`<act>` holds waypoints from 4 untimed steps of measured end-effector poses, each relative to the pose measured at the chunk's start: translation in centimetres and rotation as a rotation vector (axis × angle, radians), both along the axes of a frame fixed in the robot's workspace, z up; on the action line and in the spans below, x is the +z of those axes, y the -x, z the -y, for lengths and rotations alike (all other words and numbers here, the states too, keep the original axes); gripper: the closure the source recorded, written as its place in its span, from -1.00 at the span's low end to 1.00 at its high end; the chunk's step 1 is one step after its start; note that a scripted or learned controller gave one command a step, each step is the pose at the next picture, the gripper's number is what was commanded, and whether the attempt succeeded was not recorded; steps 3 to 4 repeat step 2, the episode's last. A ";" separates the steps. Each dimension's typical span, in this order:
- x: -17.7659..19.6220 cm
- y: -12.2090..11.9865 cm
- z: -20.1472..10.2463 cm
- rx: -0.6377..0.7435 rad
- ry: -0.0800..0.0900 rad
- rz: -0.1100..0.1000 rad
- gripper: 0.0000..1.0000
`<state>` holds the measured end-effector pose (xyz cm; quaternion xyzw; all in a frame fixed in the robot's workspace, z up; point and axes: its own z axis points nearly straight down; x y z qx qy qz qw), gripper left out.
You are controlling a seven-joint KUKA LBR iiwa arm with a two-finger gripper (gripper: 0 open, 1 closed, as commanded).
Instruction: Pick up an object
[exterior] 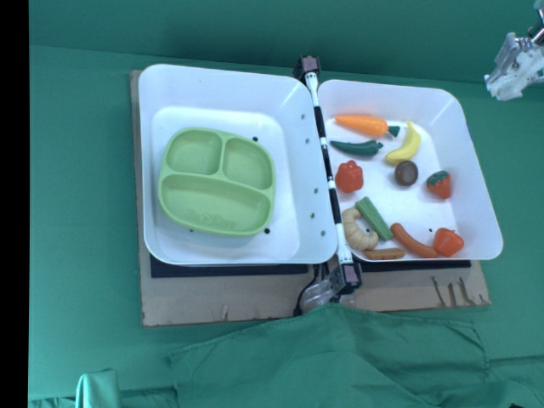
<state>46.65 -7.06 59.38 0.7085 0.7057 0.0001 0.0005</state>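
Green-draped tabletop (76, 228) bearing two white bins: the left bin (293, 143), farthest from the tool, holds a green divided plate (218, 181); the right bin (476, 219), below and left of the tool, holds toy foods, among them a carrot (364, 125) and a banana (406, 145). The tool (513, 68) hangs above that bin's far right corner, nothing visibly in it, its opening impossible to tell. Approach stage, by judgement: the next move calls for choosing one toy, travelling over it and descending.

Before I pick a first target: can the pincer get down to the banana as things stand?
Probably yes. The pincer is off the right bin's far corner, and the banana lies uncovered, nothing above it.
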 end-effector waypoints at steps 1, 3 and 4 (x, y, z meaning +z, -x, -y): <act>-1.7 0.0 0.0 0.000 0.000 0.000 1.00; -1.7 0.0 1.5 0.000 0.000 0.001 1.00; -1.7 0.0 1.5 0.000 0.000 0.001 1.00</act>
